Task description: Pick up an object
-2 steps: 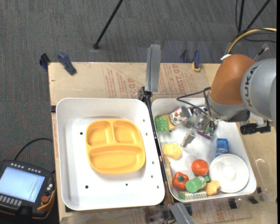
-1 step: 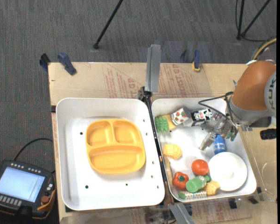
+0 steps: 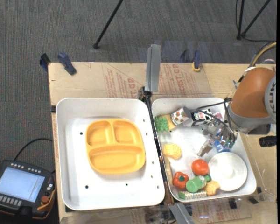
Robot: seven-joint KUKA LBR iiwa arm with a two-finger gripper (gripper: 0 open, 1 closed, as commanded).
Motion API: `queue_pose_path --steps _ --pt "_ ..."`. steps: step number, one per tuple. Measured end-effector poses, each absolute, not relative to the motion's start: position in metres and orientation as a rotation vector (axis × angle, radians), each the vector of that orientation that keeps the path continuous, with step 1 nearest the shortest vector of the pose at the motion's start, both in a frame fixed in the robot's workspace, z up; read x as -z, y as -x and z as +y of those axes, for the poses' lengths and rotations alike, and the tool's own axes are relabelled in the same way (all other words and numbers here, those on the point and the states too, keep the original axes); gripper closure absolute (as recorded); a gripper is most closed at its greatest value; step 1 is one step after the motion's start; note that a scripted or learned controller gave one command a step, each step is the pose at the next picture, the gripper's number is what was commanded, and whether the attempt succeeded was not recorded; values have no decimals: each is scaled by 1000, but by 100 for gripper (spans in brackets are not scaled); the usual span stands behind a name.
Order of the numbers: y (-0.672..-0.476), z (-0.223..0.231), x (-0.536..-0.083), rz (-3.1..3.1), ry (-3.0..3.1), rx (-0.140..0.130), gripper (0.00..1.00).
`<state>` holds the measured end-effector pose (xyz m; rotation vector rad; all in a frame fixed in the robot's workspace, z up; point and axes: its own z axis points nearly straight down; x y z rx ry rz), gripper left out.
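floor: grey carpet (image 3: 60, 22) | stands: black tripod legs (image 3: 111, 17) far from hand, another (image 3: 252, 13) above it | worktop (image 3: 107, 78): brown board, blue clamps (image 3: 65, 62) | pendant (image 3: 21, 185): screen lit, on floor

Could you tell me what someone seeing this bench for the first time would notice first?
The eye likely lands first on the yellow divided tray, lying alone in the left bin. Next comes the right bin, crowded with toy food: a tomato, corn and a white bowl. The arm's orange band looms at the right, with the gripper low above the bowl's upper left.
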<state>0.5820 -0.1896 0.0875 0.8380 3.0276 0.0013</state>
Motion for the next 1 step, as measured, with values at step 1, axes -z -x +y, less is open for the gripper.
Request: queue_pose_path --steps 1 --pt "-531 -211 -88 3032 -822 -5 0"
